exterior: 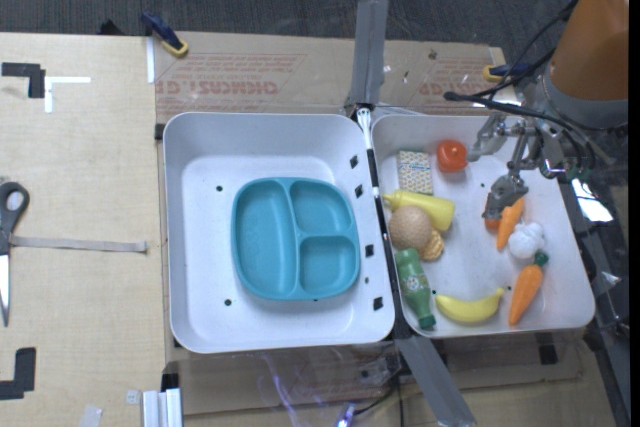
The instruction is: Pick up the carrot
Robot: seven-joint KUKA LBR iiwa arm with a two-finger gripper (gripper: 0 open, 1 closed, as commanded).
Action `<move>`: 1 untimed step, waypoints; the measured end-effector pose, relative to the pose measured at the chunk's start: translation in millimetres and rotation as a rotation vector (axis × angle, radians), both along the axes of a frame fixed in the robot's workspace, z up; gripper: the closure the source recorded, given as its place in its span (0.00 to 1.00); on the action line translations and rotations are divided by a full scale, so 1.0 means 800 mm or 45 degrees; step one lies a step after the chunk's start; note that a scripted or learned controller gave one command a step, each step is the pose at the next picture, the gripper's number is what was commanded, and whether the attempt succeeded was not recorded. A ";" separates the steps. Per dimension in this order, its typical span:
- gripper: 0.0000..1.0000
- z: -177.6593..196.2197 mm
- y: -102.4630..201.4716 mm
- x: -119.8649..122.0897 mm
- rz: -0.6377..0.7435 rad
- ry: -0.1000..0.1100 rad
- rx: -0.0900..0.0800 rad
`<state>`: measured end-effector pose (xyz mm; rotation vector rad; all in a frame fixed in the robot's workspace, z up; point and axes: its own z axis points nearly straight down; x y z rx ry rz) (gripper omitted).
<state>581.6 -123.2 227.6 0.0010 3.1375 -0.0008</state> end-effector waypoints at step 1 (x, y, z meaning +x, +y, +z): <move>0.00 -0.097 -0.087 -0.023 -0.343 0.003 0.001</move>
